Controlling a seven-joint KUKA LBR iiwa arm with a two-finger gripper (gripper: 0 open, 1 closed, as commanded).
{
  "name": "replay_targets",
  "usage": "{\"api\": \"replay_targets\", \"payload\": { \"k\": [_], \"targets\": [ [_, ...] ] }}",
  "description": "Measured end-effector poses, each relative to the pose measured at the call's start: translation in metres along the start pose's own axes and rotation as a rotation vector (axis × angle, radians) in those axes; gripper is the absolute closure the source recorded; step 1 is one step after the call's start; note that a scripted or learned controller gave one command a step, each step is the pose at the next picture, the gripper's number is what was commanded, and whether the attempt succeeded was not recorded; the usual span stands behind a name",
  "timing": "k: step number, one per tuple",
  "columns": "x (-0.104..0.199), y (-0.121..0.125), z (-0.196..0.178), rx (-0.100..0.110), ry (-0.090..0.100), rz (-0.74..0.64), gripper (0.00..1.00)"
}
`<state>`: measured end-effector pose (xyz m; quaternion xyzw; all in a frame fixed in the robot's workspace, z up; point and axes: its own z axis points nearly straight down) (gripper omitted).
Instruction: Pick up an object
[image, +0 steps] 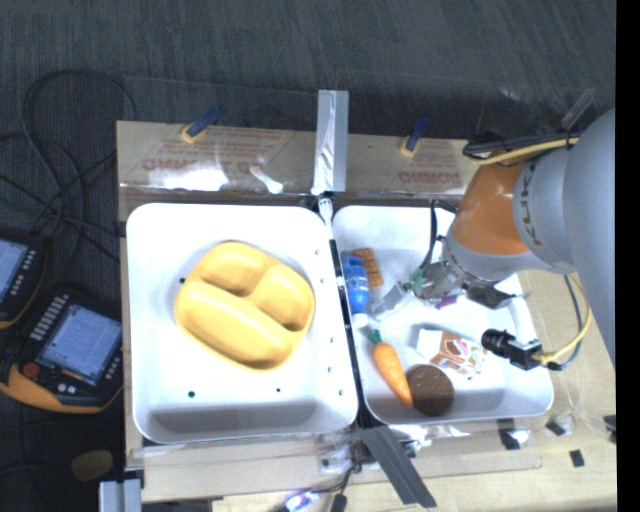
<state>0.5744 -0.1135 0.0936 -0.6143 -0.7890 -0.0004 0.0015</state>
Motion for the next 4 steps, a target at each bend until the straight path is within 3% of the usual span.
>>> {"api": "replay_targets", "payload": {
  "k": [1, 2, 3, 4],
  "targets": [
    [0.023, -0.065, 0.004, -0.017, -0.009, 0.149, 0.0],
    [0.024, -0.065, -0.004, -0.016, -0.006, 0.148, 1.0],
    [0.03, -0.059, -0.027, 0.003, -0.001, 0.314, 1.0],
    [0.03, -0.059, -0.027, 0.003, -0.001, 0.314, 0.0]
  ]
}}
